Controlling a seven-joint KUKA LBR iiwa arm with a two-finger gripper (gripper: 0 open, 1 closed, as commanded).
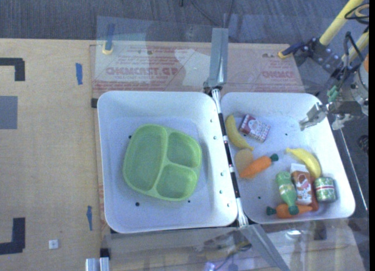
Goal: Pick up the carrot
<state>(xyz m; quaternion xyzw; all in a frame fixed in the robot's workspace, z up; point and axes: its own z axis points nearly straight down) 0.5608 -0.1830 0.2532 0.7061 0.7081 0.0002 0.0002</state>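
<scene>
While the gripper (316, 116) waits at the right bin's (345, 208) far edge | jaws: cannot tell | carrot (258, 165) lies mid-bin beside a banana (235, 133) | next: go down over it.

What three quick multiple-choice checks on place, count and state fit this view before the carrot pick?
1. The green plate lies in: A the left bin; B the right bin; C neither.
2. Bananas in the right bin: A one; B two; C four.
3. The carrot near the divider is: A lying in the bin; B lifted; C on the plate.

1 A: it sits inside the left bin.
2 B: one banana by the divider, another banana further right.
3 A: it rests there, apart from the gripper.
</scene>
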